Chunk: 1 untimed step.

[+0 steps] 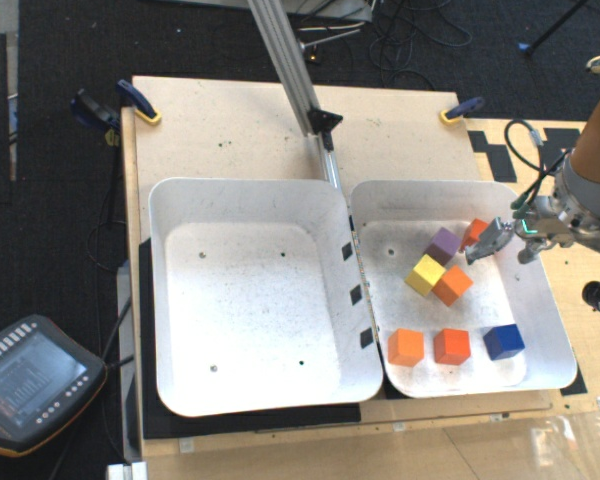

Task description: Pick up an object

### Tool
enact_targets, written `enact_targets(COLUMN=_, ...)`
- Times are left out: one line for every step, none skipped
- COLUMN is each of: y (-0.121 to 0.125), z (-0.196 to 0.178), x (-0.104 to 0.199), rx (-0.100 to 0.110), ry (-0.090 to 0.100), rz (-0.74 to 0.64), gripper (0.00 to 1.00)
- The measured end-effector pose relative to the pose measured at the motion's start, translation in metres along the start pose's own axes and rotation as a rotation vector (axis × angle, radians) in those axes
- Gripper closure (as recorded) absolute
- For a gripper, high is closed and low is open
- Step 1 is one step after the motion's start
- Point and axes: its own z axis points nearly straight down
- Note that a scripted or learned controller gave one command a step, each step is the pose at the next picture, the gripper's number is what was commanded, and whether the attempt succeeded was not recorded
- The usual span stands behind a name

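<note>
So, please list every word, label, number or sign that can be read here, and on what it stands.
No text can be read in this view.
Handheld controller at lower left: its screen shows rows of lines, too small and blurred to read.
Black patches on the divider between the two bins: no letters can be made out.
Blocks, such as the blue block: plain faces, no markings seen.

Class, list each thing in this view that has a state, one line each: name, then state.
gripper: low over the right bin, beside the blocks
right bin: holds seven blocks
purple block: touching yellow block
blue block: apart, near front wall
</note>
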Motion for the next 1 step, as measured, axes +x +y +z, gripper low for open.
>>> enact_targets(y=0.0009, z=-0.0026, x=0.0, rx=-0.005, ry=-0.001, rz=0.001, gripper=0.0)
